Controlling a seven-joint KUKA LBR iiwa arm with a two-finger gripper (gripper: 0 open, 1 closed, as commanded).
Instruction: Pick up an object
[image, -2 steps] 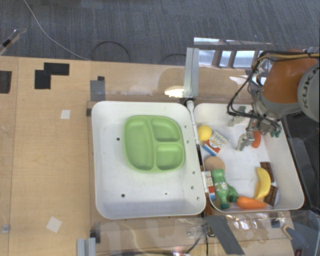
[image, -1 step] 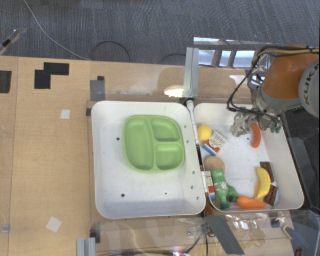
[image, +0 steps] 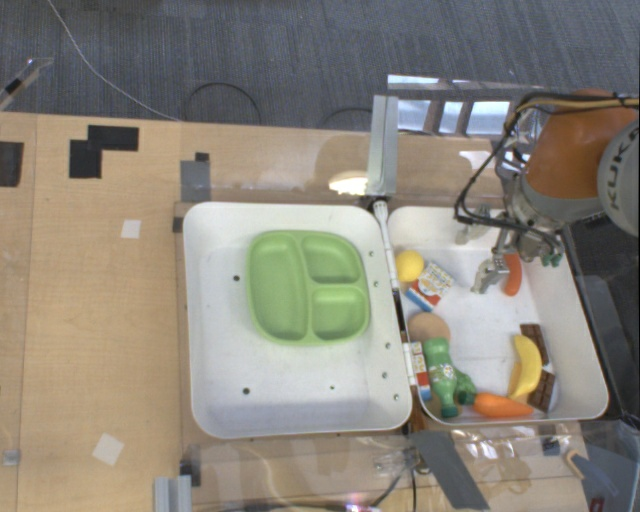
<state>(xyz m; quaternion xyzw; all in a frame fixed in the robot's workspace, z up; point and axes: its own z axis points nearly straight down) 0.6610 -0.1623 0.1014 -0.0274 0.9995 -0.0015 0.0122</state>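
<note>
Right now my gripper (image: 500, 268) hangs low over the back of the right shallow white bin (image: 590, 385), and a small red-orange oblong piece (image: 513, 278) lies directly against its tip. Whether I am spread, closed, or pinching that piece I cannot tell; the wrist hides the gap. So I count nothing as held.

That piece looks like the nearest thing to take. The other candidates sit well apart toward the front and left: a yellow curved plastic banana (image: 524, 366), an orange plastic carrot (image: 503, 405), a green plastic toy figure (image: 446, 372), a yellow round ball (image: 408, 265) and a small white carton with red and blue print (image: 431, 283).

I see 2 risks. If the piece is beside me, not between, closing would nudge it away and I would lift air. It is also small and rounded, so a shallow or off-centre grip could let it squirt out as I rise.
</note>
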